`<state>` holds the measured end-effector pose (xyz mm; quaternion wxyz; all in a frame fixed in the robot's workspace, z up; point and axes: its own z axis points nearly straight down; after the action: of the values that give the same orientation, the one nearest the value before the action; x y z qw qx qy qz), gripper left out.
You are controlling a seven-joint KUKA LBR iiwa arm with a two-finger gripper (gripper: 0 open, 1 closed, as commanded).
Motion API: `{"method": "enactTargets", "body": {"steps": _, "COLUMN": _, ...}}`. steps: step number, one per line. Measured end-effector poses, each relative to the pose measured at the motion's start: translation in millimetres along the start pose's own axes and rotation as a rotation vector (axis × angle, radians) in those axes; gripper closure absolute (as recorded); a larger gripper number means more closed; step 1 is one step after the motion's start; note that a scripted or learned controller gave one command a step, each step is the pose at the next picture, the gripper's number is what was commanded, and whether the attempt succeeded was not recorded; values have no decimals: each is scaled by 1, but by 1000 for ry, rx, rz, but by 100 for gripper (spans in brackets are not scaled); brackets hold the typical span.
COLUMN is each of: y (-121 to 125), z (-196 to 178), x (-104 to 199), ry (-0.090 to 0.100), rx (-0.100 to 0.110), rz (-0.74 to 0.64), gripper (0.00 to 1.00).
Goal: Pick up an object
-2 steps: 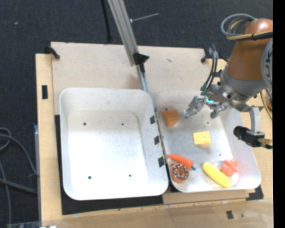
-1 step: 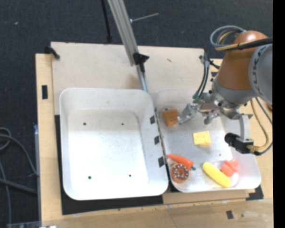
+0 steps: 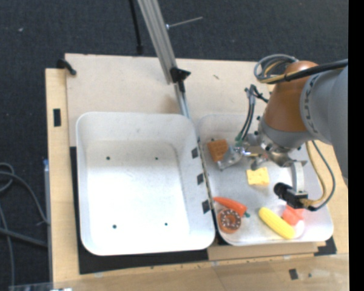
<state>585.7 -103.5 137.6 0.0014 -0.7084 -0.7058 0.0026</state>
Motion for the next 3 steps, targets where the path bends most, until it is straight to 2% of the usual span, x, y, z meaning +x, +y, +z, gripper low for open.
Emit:
{"method": "enactTargets", "body": {"steps": 1, "y": -1, "z": 39, "x": -2, "ry": -1, "rx": -2, "rz": 1, "gripper": 0}}
{"method": "enactTargets", "body": {"steps": 2, "y": 1, "z": 26, "x": -1, "ry": 2, "rx": -10, "rz": 9, "gripper": 100}}
{"method": "enactTargets", "body": {"steps": 3, "y": 12, "z": -25, "x": -6, "ry": 1, "rx": -12, "rz": -3, "gripper": 100}}
